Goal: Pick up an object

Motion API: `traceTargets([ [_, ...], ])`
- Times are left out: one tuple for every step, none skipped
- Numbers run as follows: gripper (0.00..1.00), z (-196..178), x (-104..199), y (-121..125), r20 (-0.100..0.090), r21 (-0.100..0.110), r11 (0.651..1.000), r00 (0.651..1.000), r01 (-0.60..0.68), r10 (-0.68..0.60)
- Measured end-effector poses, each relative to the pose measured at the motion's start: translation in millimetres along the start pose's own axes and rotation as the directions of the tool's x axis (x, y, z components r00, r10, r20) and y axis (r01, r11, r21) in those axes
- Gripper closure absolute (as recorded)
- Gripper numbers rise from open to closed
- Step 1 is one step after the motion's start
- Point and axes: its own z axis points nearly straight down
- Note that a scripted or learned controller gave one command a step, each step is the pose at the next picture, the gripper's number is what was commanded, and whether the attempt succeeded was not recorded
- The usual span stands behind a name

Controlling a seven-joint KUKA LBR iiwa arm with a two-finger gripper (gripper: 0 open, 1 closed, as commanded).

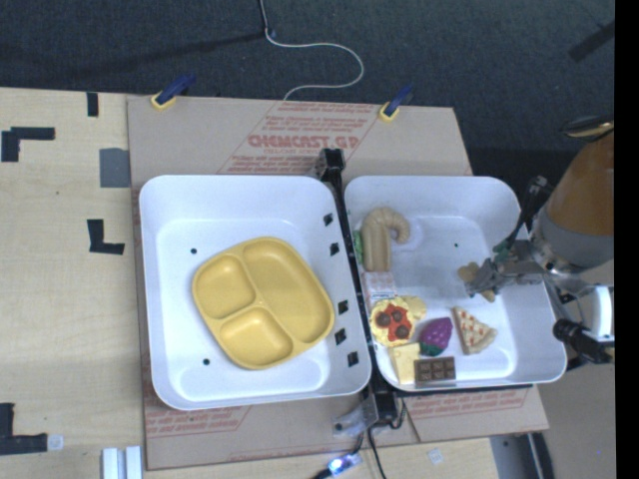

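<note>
The surface (60, 267) is light wood, and a big sheet of brown cardboard (300, 138) lies on it under two white bins. The left bin (170, 208) holds a yellow plate (262, 301) with three parts, lying tilted in the middle. The right bin (499, 203) holds the small toys I could pick. A tan curved toy (381, 236) lies near the wall between the bins. Below it sits a yellow toy with red spots (392, 319), and a purple toy (435, 335) is just beside that one. A pizza slice (472, 329) lies to the right of the purple toy. A brown chocolate bar (434, 370) rests at the near edge of the bin. My arm (584, 203) comes in from the right. My claw (483, 277) is low in the right bin, just above the pizza slice, and I cannot tell if it is open or closed.
</note>
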Motion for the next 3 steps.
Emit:
traceTargets([
  [1.0, -41.4, 0.9, -0.9, 0.0, 0.0, 1.0, 1.0, 0.001, -0.001],
  [1.0, -83.6, 1.3, -0.3, 0.0, -0.001, 1.0, 1.0, 0.001, -0.001],
  [1.0, -72.8, 47.0, 23.9, -0.001, 0.002, 1.0, 1.0, 0.004, -0.004],
])
